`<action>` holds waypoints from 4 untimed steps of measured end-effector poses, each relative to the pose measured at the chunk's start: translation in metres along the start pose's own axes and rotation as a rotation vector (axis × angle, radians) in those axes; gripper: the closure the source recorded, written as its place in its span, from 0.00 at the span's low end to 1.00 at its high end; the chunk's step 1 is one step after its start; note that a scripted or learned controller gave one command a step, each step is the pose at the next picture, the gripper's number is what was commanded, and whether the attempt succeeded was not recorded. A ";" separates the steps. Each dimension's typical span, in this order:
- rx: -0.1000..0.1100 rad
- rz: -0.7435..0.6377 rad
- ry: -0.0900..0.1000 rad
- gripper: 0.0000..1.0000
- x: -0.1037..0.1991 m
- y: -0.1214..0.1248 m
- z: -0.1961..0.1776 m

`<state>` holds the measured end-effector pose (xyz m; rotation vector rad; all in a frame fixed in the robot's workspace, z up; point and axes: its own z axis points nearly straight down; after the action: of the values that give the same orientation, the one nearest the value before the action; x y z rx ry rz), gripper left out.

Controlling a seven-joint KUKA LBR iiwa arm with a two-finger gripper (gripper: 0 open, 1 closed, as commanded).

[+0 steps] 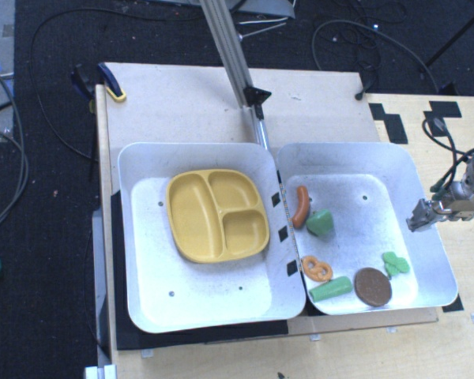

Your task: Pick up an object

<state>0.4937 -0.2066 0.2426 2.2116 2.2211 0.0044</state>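
The right bin (pixel 395 172) holds an orange sausage (pixel 301 205), a green chunk (pixel 321 223), a pretzel (pixel 317 270), a green stick (pixel 331 288), a brown round cookie (pixel 373 286) and a small green piece (pixel 395 264). My gripper (pixel 423 215) hangs at the bin's right rim, apart from all of them, with nothing seen in it. The small green piece is the closest, lower left of the gripper.
The left bin (pixel 142 290) carries a yellow divided plate (pixel 218 214). A metal pole (pixel 229 42) slants down to the seam between the bins. Cables lie on the dark floor around the bench.
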 end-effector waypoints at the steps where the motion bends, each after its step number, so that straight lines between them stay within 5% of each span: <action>1: 0.000 0.001 -0.001 1.00 0.000 0.002 -0.053; 4: 0.009 -0.003 0.004 1.00 0.139 0.025 -0.039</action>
<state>0.5182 -0.0678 0.2819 2.2147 2.2308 -0.0005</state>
